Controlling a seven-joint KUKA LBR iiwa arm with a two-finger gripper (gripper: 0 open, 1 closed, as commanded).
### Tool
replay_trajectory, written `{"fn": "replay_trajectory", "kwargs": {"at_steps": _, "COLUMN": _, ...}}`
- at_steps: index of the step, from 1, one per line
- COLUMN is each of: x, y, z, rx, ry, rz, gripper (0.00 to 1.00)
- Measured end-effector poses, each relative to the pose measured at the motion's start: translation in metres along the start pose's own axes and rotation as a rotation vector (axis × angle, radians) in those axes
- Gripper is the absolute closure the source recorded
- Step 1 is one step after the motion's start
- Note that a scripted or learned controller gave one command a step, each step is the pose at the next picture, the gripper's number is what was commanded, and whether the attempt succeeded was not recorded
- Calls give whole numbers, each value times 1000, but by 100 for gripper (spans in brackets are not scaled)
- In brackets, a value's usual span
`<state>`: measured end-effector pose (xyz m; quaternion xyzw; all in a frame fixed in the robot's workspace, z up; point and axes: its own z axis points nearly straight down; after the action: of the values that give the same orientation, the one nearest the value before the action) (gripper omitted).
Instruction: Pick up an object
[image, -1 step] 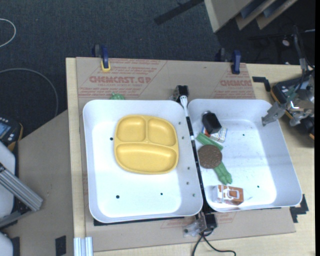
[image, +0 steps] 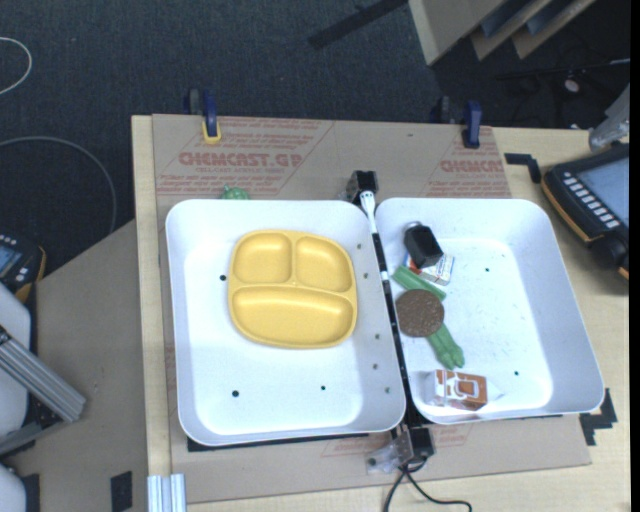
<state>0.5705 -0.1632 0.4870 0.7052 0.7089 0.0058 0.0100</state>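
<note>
**Two bins, loose items on right**

In left bin (image: 195, 330): yellow plate (image: 292, 290) with three sections, lying flat toward the far side. In right bin (image: 520, 310), all along its left wall: black block (image: 422, 242) farthest, small card (image: 441, 268) just beside it, then brown disc (image: 421, 313) resting over green toy (image: 447, 347), and orange packet (image: 460, 388) nearest. Pincer state: cannot tell.

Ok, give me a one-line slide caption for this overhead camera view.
Yellow tray in the left bin; small objects along the right bin's left side.
</note>
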Motion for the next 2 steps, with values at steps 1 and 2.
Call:
{"fn": "replay_trajectory", "kwargs": {"at_steps": 1, "x": -1, "y": 0, "z": 0, "rx": 16, "ry": 2, "rz": 4, "gripper": 100}}
{"fn": "replay_trajectory", "kwargs": {"at_steps": 2, "x": 44, "y": -2, "z": 123, "rx": 34, "ry": 10, "rz": 1, "gripper": 100}}
